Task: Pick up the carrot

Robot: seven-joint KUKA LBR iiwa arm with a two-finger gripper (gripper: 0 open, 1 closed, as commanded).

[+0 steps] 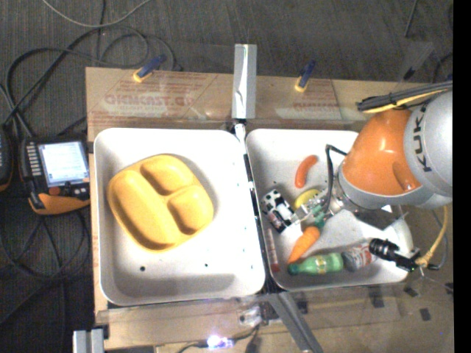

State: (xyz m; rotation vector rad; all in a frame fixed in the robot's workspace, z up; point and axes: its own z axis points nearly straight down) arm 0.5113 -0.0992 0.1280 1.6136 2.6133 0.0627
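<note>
Carrot: small orange tapered carrot lies in the right white bin, beside the green bottle.
Gripper: just above its top; grip state unclear.
Tip: descend centred, straddling it.

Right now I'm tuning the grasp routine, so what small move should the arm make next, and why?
Probably a short shift toward the near-left, then down: the gripper sits just above the thick end of the carrot, which lies slanted beside the green bottle. Centring over its middle should help.
</note>
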